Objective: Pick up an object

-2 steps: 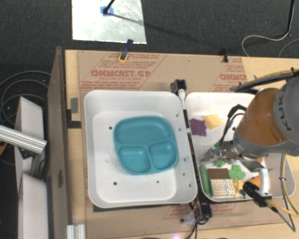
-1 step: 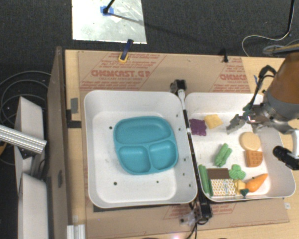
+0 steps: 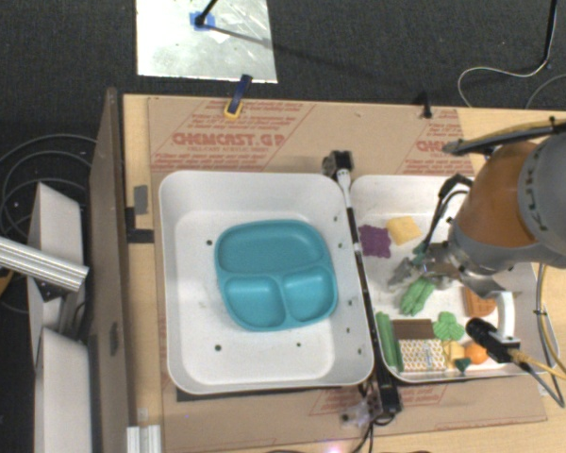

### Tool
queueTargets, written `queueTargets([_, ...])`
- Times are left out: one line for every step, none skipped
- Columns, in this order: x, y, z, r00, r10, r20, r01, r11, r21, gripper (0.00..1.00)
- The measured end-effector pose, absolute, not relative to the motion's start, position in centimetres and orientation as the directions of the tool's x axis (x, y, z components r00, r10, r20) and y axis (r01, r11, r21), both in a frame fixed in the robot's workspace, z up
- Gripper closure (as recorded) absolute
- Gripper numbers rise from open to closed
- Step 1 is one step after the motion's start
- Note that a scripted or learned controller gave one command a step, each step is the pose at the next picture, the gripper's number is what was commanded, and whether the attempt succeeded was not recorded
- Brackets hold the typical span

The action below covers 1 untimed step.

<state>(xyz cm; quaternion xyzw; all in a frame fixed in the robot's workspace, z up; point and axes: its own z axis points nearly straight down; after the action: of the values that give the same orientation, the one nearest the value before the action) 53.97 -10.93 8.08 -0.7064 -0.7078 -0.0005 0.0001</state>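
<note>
Over on the right side, the claw [image 3: 407, 274] hangs low inside the right bin [image 3: 424, 189], fingers spread apart with nothing between them. Just under it lies a green toy [image 3: 416, 296] (like a small glove), its long side slanting from lower left up to upper right. A purple piece [image 3: 374, 242] and a yellow block [image 3: 404, 229] sit nearby. A blue tray [image 3: 275, 274] rests in the left bin [image 3: 193, 253].
</note>
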Motion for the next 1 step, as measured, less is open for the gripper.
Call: queueTargets([63.24, -11.26, 8.62, -0.007, 1.0, -0.002, 1.0, 0.007, 0.011, 0.0])
